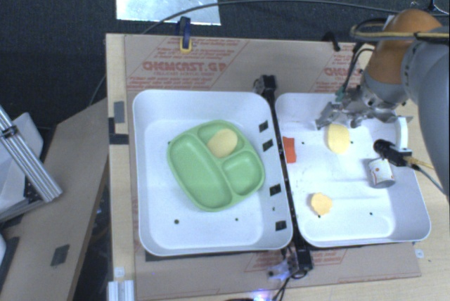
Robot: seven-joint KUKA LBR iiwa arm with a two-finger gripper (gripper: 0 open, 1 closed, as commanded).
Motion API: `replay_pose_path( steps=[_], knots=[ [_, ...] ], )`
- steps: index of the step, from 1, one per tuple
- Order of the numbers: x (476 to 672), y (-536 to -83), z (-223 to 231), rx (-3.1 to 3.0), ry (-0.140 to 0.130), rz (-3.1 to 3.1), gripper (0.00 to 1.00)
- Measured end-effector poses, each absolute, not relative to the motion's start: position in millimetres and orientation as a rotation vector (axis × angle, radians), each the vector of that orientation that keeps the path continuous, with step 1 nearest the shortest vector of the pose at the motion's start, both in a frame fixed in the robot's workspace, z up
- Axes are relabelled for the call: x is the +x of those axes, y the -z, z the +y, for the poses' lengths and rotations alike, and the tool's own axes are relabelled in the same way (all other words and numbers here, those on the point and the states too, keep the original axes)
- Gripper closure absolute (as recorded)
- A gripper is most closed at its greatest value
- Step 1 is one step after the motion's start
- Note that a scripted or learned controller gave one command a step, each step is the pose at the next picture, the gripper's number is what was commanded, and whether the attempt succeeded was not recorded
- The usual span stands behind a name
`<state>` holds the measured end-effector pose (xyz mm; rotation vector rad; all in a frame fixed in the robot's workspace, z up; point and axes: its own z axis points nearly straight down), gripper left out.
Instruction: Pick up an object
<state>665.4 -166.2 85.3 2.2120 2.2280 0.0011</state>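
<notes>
A: Why is everything spread out like that?

B: Looks like a picking setup. The left bin (162, 152) holds a green divided plate (211, 169) with a pale yellow lump (223, 143) sitting in its upper compartment, so that one is already parked. The right bin (351, 222) has loose pieces lying apart on its floor, which leaves room to come down on each one: a small orange block (289, 150) close to the wall shared with the left bin, a yellow piece (321, 205) toward the front, and a grey and white cup-like thing (380, 173) on its side to the right.

A: And the claw?

B: The claw (340, 118) sits low at the back of the right bin, right over a pale yellow oblong object (339, 138). Its top end is at the fingertips, most of it showing below them.

A: So it has it?

B: I cannot tell. The fingers blur into the metal around them, and I can't make out whether they are spread or closed, or pinching the object at all.

A: Your guess at the step?

B: Probably going for that oblong piece, lift not yet done.
</notes>
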Motion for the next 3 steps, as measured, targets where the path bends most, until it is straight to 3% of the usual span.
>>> replay_pose_path(
  steps=[1, 3],
  knots=[
    [666.6, -97.4, -166.3, 2.207, -0.004, 2.227, 1.0],
    [662.4, -221.9, -156.5, 2.21, -0.006, 2.224, 1.0]
  ],
)
